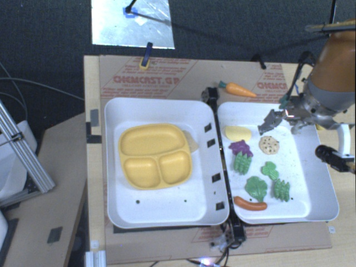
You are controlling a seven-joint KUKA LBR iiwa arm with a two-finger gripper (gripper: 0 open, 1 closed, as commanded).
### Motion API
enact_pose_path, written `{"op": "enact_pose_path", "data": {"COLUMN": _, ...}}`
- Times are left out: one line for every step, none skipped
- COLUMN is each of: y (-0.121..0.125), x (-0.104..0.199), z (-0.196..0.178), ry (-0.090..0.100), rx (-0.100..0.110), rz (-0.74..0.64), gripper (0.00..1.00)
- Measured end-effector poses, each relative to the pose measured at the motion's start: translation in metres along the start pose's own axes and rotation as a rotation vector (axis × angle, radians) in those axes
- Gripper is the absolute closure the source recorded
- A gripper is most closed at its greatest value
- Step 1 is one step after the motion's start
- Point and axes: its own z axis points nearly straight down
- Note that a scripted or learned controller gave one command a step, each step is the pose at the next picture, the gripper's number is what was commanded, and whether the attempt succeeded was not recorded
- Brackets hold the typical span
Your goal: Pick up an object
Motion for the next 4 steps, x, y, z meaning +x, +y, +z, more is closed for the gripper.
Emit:
{"op": "enact_pose_path", "data": {"y": 0.038, "x": 0.005, "z": 0.13, "ry": 0.002, "rx": 0.009, "rz": -0.003, "gripper": 0.0}}
{"op": "enact_pose_path", "data": {"y": 0.084, "x": 0.012, "z": 0.168, "ry": 0.001, "rx": -0.001, "rz": -0.003, "gripper": 0.0}}
{"op": "enact_pose_path", "data": {"y": 0.085, "x": 0.011, "z": 0.154, "ry": 0.0, "rx": -0.006, "rz": -0.003, "gripper": 1.0}}
{"op": "enact_pose_path", "data": {"y": 0.014, "x": 0.019, "z": 0.166, "ry": 0.0, "rx": 0.002, "rz": 0.003, "gripper": 1.0}}
